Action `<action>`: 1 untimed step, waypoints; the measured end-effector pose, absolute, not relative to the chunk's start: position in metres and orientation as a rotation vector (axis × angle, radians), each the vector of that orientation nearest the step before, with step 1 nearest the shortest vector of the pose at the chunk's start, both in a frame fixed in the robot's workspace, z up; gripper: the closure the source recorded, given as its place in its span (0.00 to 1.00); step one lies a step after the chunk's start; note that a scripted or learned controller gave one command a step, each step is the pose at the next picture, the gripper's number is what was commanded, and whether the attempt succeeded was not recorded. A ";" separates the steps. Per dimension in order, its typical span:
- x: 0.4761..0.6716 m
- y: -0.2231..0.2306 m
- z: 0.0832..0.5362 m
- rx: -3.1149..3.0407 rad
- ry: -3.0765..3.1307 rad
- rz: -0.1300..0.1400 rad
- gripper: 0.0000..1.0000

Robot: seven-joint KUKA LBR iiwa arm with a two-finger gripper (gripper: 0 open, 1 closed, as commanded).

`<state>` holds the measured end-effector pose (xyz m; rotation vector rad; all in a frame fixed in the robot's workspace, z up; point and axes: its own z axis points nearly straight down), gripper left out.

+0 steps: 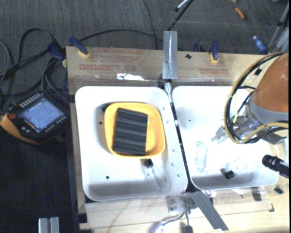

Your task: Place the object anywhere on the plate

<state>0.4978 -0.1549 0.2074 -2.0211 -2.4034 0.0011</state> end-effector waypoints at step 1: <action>0.498 -0.155 0.207 -2.021 -2.403 0.001 0.00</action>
